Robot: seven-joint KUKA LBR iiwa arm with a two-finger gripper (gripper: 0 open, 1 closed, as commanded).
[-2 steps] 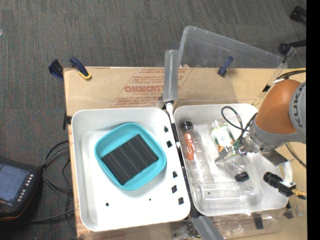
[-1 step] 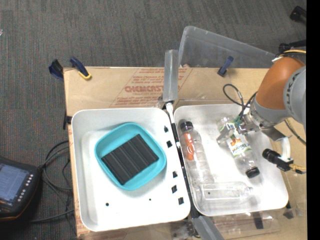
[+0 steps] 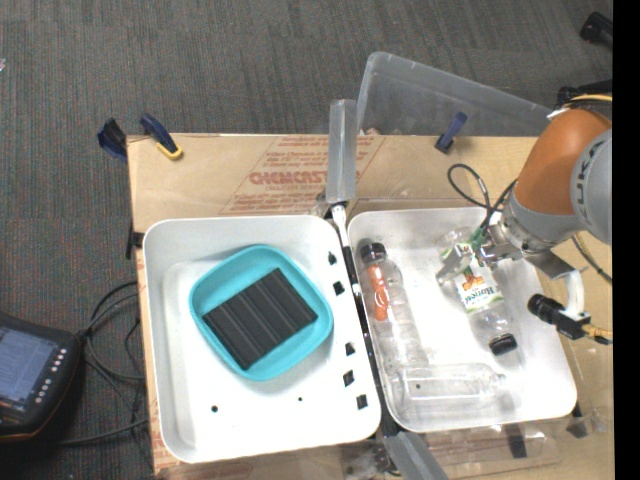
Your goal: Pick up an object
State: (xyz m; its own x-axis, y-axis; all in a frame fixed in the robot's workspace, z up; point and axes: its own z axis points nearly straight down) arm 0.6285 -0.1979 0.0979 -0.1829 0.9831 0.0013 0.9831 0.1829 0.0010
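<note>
Over the upper middle of the right bin [image 3: 545, 368]: gripper [image 3: 468, 256], low at the base end of a small labelled bottle [image 3: 480, 296]. Looks close to or touching that end; cannot tell which. Cannot tell either whether the grip is apart, together or clamped.

Small labelled bottle: lies slantwise on the bin floor, black cap toward the lower right, well clear of every wall. Bare white floor to its right and above it.

Against the left wall: a clear bottle with an orange label [image 3: 382, 290], black cap toward the far edge, lying lengthwise along the divider. Little room on that side.

Along the near wall: a second clear bottle [image 3: 450, 380], lying crosswise, close to the rim. Open floor between it and the small labelled bottle's cap.

Left bin [image 3: 170, 258]: holds a teal tray [image 3: 262, 311] with a black ribbed panel, roughly central, white margin all round.

Behind both bins: cardboard sheet [image 3: 230, 168], blue clamps [image 3: 160, 136] at its edge, and a clear plastic lid [image 3: 440, 98] tilted up.
</note>
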